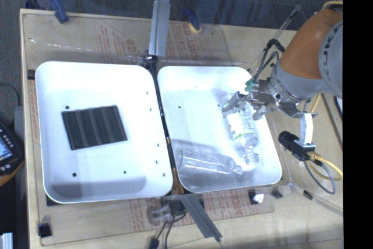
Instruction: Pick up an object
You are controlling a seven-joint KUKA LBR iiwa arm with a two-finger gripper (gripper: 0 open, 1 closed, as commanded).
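The counter [116, 224] is a pale wooden board, and it carries two shallow white bins side by side. The left bin [52, 172] holds one thing, a dark ribbed rectangular mat [94, 126] lying flat a little left of the bin's middle, turned slightly askew. The right bin [192, 90] holds two clear plastic bottles. One bottle [208, 163] lies on its side along the near wall, close to the divider between the bins. The other bottle [243, 134] lies against the right wall, its cap end toward the near right corner, almost touching the first bottle's end.

The one arm [309, 55], grey with an orange band, reaches in from the right and hangs over the right bin's right rim. Its gripper [243, 103] sits right over the upper end of the bottle by the right wall; how far apart the fingers stand, and whether they have hold of that bottle, I cannot tell, since metal parts and clear plastic overlap there.

A grey metal bar [159, 25] stands behind the bins at their join, with two blue clamps [58, 7] on the back edge. Black and yellow cables [317, 163] trail beside the right bin.
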